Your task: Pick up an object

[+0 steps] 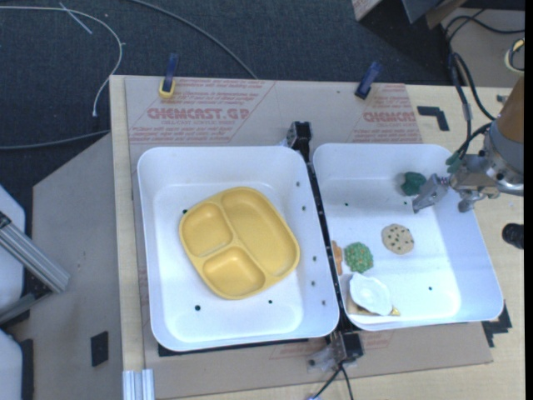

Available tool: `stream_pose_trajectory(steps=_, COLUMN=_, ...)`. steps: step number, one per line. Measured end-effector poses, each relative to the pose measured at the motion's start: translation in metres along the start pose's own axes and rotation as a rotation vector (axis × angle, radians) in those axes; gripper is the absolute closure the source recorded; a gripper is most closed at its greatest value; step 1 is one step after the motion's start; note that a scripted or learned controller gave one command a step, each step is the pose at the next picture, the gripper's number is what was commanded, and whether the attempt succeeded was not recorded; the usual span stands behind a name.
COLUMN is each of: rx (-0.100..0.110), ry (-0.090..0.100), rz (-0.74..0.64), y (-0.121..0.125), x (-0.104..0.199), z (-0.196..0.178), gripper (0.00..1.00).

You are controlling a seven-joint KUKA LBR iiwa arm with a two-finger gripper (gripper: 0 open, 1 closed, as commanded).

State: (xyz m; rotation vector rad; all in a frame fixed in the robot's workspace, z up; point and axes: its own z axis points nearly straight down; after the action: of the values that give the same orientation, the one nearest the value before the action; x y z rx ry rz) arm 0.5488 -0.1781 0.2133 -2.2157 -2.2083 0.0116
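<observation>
- Grey arm (510, 144) with rounded casing, cut off by the frame edge.
- Orange-brown band (518, 111) wrapping the casing above the wrist.
- Pale grey ring under the band, then a darker metal flange.
- Gripper (445, 195) of dull grey metal, blocky at the base, with angular edges.
- Two thin grey fingers (428, 197), one long and slanted, the other short and stubby.
- Small teal-tinted part near the gripper's base, too blurred to identify.
- Screws and markings too small to make out.
</observation>
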Motion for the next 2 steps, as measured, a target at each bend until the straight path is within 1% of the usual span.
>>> stream_pose_trajectory(steps=1, rx=-0.013, ry=-0.003, rz=-0.004, y=0.003, x=0.0, z=-0.007, gripper=0.0)
stream_pose_trajectory(steps=2, rx=-0.007, ry=-0.001, rz=-0.003, y=-0.002, x=0.003, z=0.055, gripper=0.0)
